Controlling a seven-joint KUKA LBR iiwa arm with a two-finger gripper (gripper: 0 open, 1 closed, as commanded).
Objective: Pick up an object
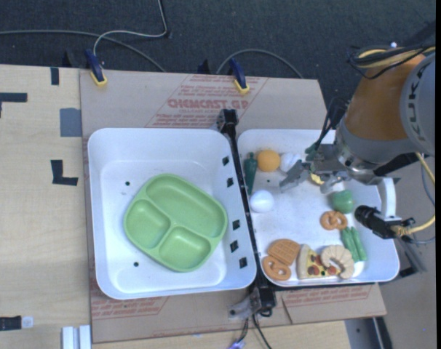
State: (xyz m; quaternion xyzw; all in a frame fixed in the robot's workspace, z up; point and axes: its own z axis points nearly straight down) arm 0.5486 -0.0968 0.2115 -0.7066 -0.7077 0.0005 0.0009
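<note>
— Orange ball [268, 160] lies near the right bin's [389, 271] far left corner; the pincer [302, 170] hovers just beside it, released, grasping nothing.
— So it's the approach step?
— I'd judge so; next it needs centring, lowering, then closing.

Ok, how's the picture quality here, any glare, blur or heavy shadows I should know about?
In the camera view, light is even and soft; the left white bin looks bright, slightly washed out, with the green divided plate casting only a faint shadow. The small food toys in the right bin are soft and low in detail. The tool is slightly blurred.
</note>
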